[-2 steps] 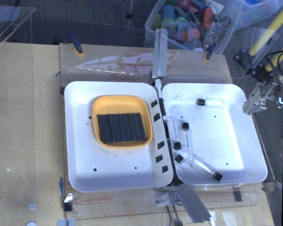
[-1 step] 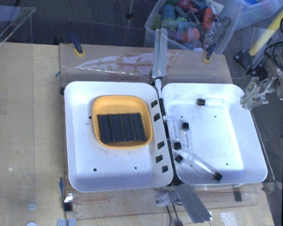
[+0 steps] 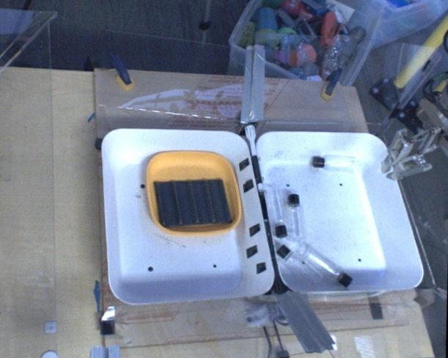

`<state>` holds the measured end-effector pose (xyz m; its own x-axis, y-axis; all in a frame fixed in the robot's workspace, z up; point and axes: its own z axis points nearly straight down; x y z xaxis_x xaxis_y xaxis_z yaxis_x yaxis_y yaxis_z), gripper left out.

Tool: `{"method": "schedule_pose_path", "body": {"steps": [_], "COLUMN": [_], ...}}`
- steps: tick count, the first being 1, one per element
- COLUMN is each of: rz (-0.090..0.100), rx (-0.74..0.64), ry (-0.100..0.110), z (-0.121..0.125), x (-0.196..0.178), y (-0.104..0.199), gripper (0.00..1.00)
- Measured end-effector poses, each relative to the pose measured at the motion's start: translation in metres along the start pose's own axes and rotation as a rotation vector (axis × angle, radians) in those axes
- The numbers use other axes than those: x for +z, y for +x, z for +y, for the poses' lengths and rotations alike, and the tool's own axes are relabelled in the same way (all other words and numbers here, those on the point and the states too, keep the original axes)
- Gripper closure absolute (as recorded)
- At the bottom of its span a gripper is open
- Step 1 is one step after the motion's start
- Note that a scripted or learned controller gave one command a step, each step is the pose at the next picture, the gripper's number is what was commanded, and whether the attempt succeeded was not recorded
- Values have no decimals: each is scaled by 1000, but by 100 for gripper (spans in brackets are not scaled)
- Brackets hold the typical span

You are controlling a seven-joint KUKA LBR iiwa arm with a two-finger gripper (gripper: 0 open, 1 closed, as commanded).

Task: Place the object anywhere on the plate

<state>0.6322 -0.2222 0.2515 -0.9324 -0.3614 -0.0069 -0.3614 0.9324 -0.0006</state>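
Clear tube (image 3: 320, 263), right bin's (image 3: 377, 217) five o'clock; dark ridged block (image 3: 192, 203) on yellow plate (image 3: 166, 164), left bin (image 3: 127, 230); gripper (image 3: 408, 155), three o'clock, finger state indiscernible.

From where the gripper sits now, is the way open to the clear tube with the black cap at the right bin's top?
Probably yes. The gripper hangs beside the right bin's right rim, and the tube lies alone on bare floor with nothing over it. Being clear, it may be hard to grasp.
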Motion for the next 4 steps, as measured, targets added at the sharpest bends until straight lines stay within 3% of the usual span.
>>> {"method": "schedule_pose_path", "body": {"steps": [1,2,3,4], "rz": [-3,-4,0,-2], "rx": [-285,-508,-764,-997], "ry": [2,2,-4,-2], "z": [-13,-13,-12,-12], "x": [2,-15,21,18], "y": [-34,-34,-34,-34], "gripper": [100,100,100,100]}}
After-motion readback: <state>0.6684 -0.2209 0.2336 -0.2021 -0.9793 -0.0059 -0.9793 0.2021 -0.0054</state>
